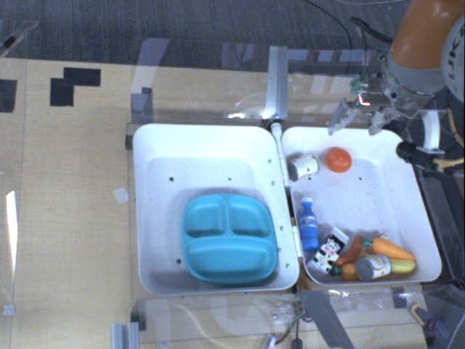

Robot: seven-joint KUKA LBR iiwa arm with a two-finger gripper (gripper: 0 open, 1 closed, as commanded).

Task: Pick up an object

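Beside blue bottle (308, 227), cow-print carton (328, 251), lettering unreadable.

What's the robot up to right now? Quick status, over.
End effector open, above right bin's far edge, holding nothing. Nearest: orange ball, small cup. Nothing blocking.

The light wood-toned bench (65, 217) carries two shallow white bins side by side, the left bin (152, 158) and the right bin (418, 195) meeting along a central divider, with black rectangular markings (73, 84) on the surface toward its far left corner.
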